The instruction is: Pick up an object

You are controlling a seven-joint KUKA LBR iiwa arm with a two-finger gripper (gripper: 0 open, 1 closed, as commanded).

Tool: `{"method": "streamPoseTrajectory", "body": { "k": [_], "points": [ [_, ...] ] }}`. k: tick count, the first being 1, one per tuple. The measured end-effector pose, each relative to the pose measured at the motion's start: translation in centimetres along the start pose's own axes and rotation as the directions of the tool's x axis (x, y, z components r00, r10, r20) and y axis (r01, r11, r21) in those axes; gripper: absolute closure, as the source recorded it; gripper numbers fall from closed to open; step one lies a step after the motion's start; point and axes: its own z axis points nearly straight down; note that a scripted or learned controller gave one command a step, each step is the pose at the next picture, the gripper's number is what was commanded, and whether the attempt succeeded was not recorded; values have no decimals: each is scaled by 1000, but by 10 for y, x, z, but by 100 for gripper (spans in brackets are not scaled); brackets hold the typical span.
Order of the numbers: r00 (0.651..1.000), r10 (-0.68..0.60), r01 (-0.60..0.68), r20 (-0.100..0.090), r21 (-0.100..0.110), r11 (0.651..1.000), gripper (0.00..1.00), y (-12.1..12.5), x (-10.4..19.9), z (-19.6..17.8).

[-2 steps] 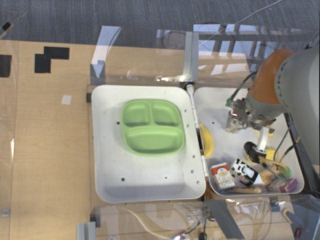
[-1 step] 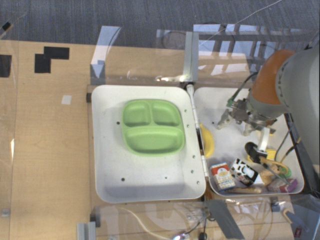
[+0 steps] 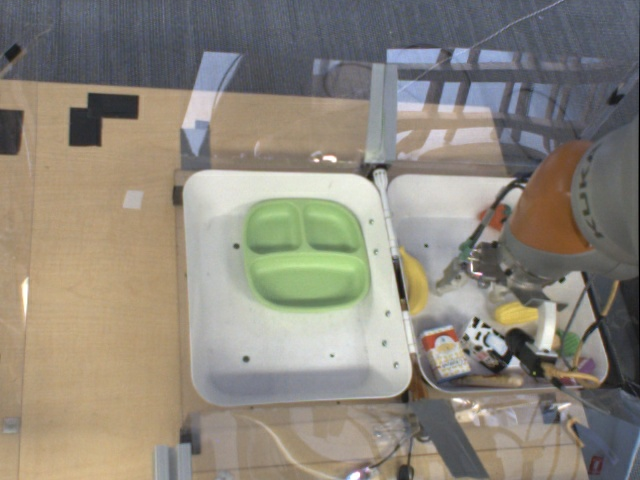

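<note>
The gripper hangs low in the right bin with nothing visibly between its fingers; I cannot tell how wide they stand. The nearest pickable thing, a yellow banana, lies just beside it at nine o'clock against the bin's left wall, long axis running twelve to six. A small carton and other toys lie toward six o'clock.

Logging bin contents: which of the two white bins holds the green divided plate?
The left bin. The green divided plate lies alone in its middle, while the right bin holds small clutter, with the arm over it.
</note>
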Motion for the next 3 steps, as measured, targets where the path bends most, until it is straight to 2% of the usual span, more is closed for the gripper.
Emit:
{"method": "streamPoseTrajectory", "body": {
  "k": [1, 2, 3],
  "points": [
    [951, -309, 309, 3, -6, 951, 0, -38, -33, -2],
    [999, -44, 44, 0, 2, 999, 0, 17, 3, 1],
    [985, -172, 172, -4, 1, 985, 0, -34, -69, -1]
  ]
}}
